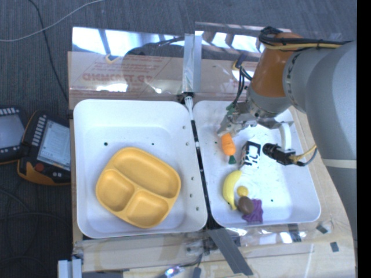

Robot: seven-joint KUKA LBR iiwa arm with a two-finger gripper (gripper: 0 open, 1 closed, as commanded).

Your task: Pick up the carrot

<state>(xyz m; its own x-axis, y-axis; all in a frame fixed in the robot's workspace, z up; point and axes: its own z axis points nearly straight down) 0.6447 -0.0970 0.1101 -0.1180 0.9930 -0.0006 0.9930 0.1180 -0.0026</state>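
While the carrot lies in the right bin, far of a banana, the end effector hangs just above its far end; its opening cannot be judged.

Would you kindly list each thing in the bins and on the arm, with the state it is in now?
Carrot: lying in the right bin, just below the tool.
Tool: low over the carrot's top end.
Banana: lying in the right bin.
Purple toy: lying against the banana.
Yellow divided plate: sitting flat in the left bin.
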